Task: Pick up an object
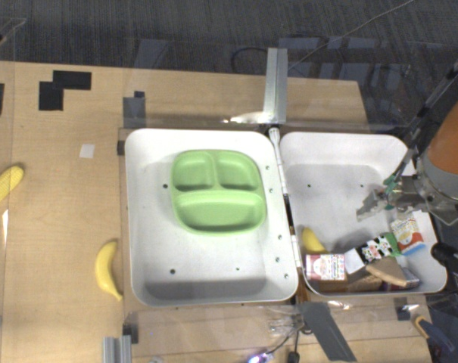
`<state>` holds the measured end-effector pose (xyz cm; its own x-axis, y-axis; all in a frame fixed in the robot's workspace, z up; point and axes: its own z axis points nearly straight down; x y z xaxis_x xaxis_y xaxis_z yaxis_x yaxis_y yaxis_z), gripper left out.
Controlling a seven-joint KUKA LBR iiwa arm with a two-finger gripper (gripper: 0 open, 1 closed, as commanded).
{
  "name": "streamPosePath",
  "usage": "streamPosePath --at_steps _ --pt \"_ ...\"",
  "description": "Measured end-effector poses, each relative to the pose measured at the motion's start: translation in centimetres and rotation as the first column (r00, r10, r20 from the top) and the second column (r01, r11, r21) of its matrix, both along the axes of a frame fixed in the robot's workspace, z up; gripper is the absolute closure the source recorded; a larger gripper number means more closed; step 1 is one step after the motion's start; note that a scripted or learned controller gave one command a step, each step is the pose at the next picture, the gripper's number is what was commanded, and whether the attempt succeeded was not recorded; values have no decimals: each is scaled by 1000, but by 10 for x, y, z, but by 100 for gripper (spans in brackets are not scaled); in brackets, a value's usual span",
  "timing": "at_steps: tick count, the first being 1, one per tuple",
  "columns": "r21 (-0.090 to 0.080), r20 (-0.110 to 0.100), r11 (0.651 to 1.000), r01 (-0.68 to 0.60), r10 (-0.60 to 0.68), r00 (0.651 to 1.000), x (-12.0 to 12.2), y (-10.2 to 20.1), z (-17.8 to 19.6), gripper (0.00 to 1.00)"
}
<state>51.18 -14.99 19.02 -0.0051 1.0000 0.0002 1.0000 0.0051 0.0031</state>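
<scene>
Two white bins sat side by side — left bin (138, 203) held one green tray (217, 190); right bin (327, 157) held several objects lower right: yellow piece (313, 240), small box (325, 266), cow-print item (378, 248). Two bananas (107, 268) lay on the bench at left. Arm entered from right, gripper (374, 204) low over the right bin — grip state unclear.

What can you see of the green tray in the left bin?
The green tray is a light green divided plate, plastic by its look, with rounded corners and three compartments: two smaller ones on the far side, one wide one on the near side. It lies flat, right side up, on the floor of the left bin, roughly centred and slightly toward the far wall. All three compartments look bare. Nothing touches it but the bin floor.
</scene>
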Motion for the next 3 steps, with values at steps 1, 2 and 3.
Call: streamPosePath --at_steps 1,2,3 --pt "-2 4 996 -89 89 996 -20 -1 -94 0" --pt "-11 17 942 -334 334 942 -4 3 -98 0" --pt "-7 19 942 -335 335 942 -2 5 -87 100"
